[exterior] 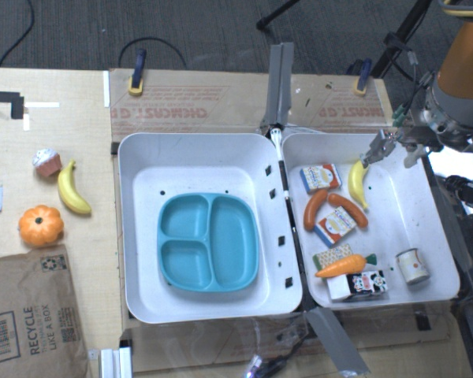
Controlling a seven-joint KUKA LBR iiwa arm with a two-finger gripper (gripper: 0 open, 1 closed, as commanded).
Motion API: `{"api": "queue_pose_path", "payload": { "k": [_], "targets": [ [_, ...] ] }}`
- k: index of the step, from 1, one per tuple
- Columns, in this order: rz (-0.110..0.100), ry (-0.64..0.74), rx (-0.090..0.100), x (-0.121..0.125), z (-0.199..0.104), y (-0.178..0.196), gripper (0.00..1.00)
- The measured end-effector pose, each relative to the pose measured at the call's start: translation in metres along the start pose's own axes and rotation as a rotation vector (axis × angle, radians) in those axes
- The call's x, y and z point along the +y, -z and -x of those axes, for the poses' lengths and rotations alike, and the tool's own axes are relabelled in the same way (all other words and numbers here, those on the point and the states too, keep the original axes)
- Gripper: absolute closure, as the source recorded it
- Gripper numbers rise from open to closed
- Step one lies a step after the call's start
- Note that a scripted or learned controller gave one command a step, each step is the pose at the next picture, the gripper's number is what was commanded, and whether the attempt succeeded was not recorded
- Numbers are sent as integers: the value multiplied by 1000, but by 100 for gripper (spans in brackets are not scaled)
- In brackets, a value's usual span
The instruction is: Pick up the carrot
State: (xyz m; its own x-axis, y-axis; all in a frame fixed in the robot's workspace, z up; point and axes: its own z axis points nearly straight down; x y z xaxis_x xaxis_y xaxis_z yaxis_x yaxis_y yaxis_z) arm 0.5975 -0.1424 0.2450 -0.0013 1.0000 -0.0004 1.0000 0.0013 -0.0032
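Lower right of frame, the carrot (344, 265) lies slantwise in the right bin (440, 235), hemmed by cartons, so a clean pick calls for descending across its narrow width; the gripper (376, 154), aperture impossible to tell, hovers well apart toward the upper right, near a banana (356, 183).
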Motion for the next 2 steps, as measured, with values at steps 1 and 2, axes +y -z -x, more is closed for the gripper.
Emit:
{"api": "queue_pose_path", "payload": {
  "k": [1, 2],
  "targets": [
    [-1, -337, 0, -50, 7, -117, 0],
    [4, -319, 2, -119, -31, -154, 0]
  ]
}}
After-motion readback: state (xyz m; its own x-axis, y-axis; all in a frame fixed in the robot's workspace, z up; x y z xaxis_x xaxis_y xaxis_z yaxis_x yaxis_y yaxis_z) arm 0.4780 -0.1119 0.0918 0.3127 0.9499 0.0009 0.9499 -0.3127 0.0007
